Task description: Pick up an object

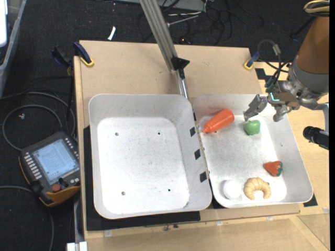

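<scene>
**Bench, two bins, arm at right**

Camera view: tan bench on a dark floor with cables; teach pendant at left. Left bin bare. Right bin holds an orange bottle far left, green pepper, strawberry, croissant and white ball near. Gripper, fingers spread, hangs over the pepper, holding nothing.

Arm: fat rounded link, orange-brown band up top, grey collar below it at the wrist. Black cables loop off the wrist, one with a small teal-green marking beside it. Tool: grey metal, two slim angular fingers, dark joints, blocky grey mount behind them.
</scene>
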